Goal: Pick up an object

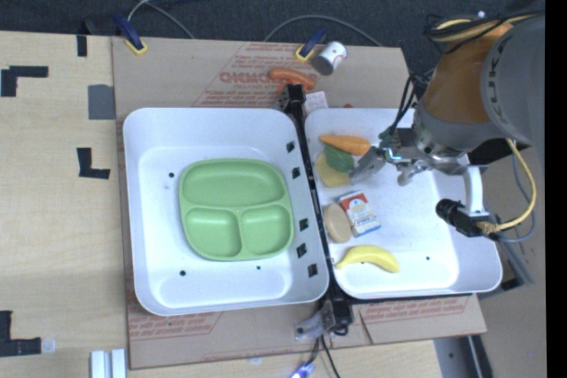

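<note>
We see two shallow white plastic bins side by side on the wooden counter (53,217), over a sheet of brown cardboard (213,75).

The left white bin (146,146) holds one thing: a light-green plastic tray w/ three compartments (236,209), lying flat near the bin's middle.

The right white bin (461,266) holds the smaller items, all on its left half. At the top, an orange carrot-shaped toy (344,142) lies across, touching a dark-green rounded piece (337,160) just below it; a pale-yellow piece (331,177) sits under that. Lower down, a tan round bun-like item (336,223) rests beside a small white carton w/ red print (358,213). Near the front wall lies a yellow plastic banana (368,258), apart from the rest.

The two-finger gripper (370,162) of the grey arm is low in the right bin, approx. beside the carrot's right tip and the green piece. We can't tell how far apart its fingers stand, nor whether anything sits between them.
</note>
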Motion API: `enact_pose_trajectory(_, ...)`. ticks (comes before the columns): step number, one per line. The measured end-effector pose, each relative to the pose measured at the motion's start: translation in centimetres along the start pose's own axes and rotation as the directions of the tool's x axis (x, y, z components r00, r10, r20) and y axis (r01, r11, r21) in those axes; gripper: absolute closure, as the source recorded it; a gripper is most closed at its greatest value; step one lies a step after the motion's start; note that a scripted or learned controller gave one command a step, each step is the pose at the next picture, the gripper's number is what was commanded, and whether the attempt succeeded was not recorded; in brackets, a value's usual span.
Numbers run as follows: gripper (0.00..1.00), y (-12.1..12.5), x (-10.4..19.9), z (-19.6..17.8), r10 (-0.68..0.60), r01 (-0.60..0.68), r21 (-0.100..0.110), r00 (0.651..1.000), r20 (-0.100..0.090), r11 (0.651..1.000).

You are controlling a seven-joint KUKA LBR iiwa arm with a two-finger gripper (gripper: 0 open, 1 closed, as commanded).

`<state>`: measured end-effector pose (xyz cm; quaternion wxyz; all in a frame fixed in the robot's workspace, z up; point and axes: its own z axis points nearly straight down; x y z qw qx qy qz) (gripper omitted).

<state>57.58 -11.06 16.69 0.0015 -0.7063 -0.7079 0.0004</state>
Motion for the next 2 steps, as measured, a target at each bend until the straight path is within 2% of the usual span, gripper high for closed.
enact_pose_trajectory(1,0.00,0.64,1.59,7.89,0.001,-0.001,-0.003,1.000,0.002,1.000)
enact_pose_trajectory(2,1.00,0.62,1.59,6.97,0.001,-0.001,-0.002,1.000,0.001,1.000)
